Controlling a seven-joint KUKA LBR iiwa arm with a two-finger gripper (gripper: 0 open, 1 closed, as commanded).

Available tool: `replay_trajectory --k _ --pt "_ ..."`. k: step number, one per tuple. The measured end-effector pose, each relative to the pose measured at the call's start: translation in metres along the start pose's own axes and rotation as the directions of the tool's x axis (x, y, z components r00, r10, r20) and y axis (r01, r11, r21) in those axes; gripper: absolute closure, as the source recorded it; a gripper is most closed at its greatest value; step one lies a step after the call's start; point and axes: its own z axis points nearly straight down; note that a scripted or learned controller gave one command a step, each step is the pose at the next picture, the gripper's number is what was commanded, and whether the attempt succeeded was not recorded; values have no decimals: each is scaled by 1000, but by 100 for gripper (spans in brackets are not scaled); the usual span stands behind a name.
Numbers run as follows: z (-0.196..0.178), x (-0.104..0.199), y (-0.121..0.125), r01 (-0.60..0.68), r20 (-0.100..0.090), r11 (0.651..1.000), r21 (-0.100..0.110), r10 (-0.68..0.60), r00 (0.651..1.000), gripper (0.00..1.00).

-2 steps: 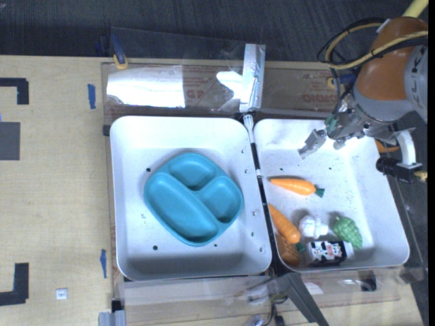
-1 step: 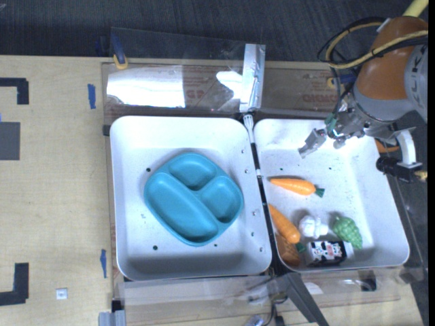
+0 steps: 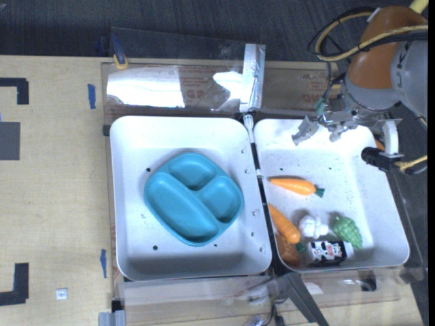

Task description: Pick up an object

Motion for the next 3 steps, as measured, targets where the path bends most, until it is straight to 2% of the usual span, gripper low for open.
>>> replay_trajectory --k 1,2,3 --pt "73 27 -38 -40 -3 999 8 40 999 0" --pt "78 31 -95 145 -1 989 -2 -145 989 0" --pt "73 22 -115 -165 -3 986 7 165 986 0"
